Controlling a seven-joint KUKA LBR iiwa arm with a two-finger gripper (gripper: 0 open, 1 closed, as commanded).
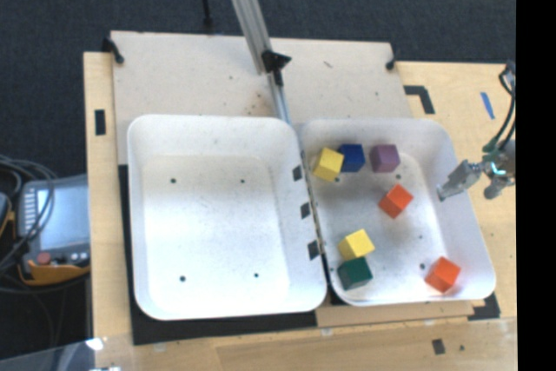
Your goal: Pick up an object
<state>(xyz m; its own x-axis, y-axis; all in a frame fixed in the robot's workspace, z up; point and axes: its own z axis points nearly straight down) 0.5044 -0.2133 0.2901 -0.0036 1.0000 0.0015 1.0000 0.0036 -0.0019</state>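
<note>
Dark carpet surrounds your pale wooden bench (261, 56), on which two shallow white plastic bins sit side by side. Your left bin (139, 213) has bare speckled floor. Your right bin (465, 221) carries seven small cubes: a yellow cube (328, 163) touching a blue cube (352, 157) near the far wall, a purple cube (384, 157) just beside them, an orange cube (395, 201) near the middle, a second yellow cube (356, 244) touching a dark green cube (354, 273) at the near left corner, and another orange cube (443, 274) at the near right. Your grey two-finger gripper (458, 180) hovers at the right bin's right rim; you cannot tell how far its jaws stand apart, and nothing shows between them. A slanted aluminium rail (243, 0) rises behind the bins.
</note>
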